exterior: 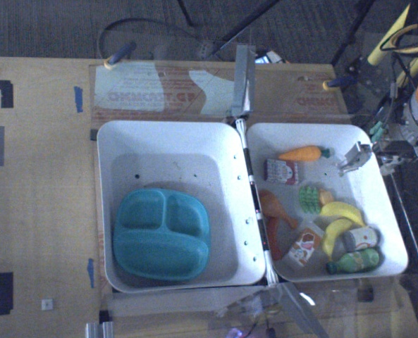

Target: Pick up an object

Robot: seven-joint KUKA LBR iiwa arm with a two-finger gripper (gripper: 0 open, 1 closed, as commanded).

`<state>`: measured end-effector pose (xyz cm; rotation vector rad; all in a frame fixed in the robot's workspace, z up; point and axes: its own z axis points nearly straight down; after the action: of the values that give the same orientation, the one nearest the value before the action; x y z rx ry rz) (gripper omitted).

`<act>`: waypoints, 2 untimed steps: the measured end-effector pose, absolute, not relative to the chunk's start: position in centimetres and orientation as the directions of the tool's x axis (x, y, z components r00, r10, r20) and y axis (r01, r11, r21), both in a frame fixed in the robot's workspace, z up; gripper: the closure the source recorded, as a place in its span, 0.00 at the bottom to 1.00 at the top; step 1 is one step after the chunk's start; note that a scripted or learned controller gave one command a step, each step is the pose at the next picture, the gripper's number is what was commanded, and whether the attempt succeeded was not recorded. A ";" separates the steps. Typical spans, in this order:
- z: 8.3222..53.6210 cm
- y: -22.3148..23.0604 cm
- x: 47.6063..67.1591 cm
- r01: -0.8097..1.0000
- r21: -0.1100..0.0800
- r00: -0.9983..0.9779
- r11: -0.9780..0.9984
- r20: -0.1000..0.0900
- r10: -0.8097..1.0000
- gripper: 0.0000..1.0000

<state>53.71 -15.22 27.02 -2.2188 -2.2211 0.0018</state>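
The right bin point(388, 210) holds several toy foods. A carrot point(304, 153) lies at the back, with a small red and white box point(281, 172) beside it. A green ridged piece point(309, 198), two bananas point(341, 211), a small can point(360, 238), a green bottle point(353, 260), a white carton point(304, 248) and an orange-brown piece point(275, 213) fill the bin's near half. My gripper point(353, 158) hangs above the bin's far right part, right of the carrot and above the bananas. It is open, with nothing between its fingers.
The left bin point(124, 146) holds a teal divided plate point(161, 234) in its near half. A raised rim point(249, 189) separates the two bins. Cables and stand legs point(399, 55) crowd the far right beside the arm.
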 end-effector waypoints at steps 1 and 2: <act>21.3 -15.3 58.8 0.909 0.001 0.417 -0.417 -0.001 0.909 0.00; 9.3 -11.6 56.5 0.951 0.000 0.310 -0.310 0.000 0.951 0.00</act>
<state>56.52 -11.56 9.32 -2.5427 -1.8457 0.0002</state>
